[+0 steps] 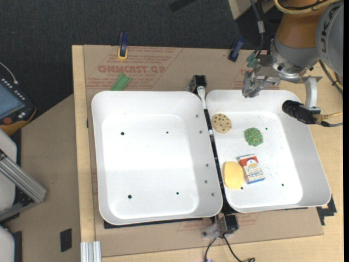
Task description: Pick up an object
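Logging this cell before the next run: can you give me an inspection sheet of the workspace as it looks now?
Surface: cardboard sheet under two white bins, left bin and right bin.
Job's things: cookie, green lump, yellow piece and red-and-white box, all in the right bin.
Clutter: green clip, yellow-and-blue clamp, blue clamp.
Grippers: gripper at the right bin's far rim, holding nothing.
Cables: black cable along the arm; another at the near edge.
Surroundings: dark floor.
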Robot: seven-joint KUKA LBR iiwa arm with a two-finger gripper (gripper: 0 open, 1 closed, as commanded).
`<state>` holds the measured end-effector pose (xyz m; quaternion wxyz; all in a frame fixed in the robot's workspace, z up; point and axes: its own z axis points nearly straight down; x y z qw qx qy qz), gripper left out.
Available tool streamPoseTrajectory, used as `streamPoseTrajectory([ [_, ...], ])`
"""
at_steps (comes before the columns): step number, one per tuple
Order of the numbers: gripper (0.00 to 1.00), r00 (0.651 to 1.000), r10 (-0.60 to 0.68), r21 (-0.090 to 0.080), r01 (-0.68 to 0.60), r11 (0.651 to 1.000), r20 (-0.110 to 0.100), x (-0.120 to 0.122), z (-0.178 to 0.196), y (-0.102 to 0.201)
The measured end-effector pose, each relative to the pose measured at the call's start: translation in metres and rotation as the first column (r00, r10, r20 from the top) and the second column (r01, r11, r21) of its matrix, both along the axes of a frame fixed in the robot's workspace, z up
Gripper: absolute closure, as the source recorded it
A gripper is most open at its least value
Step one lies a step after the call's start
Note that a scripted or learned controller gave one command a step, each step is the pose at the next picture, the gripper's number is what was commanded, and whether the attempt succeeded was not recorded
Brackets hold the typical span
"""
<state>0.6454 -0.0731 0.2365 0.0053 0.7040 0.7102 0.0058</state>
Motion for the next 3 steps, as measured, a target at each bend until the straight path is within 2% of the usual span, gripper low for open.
streamPoseTrajectory([
  [1,1.0,1.0,-0.018,-0.003,0.018,1.0,-0.02,-0.051,-0.02,-0.079],
  [2,1.0,1.0,-0.005,0.004,0.005,1.0,-0.025,-0.105,-0.054,0.001],
  [3,1.0,1.0,0.004,0.003,-0.004,1.0,-0.007,-0.092,0.019,0.106],
])
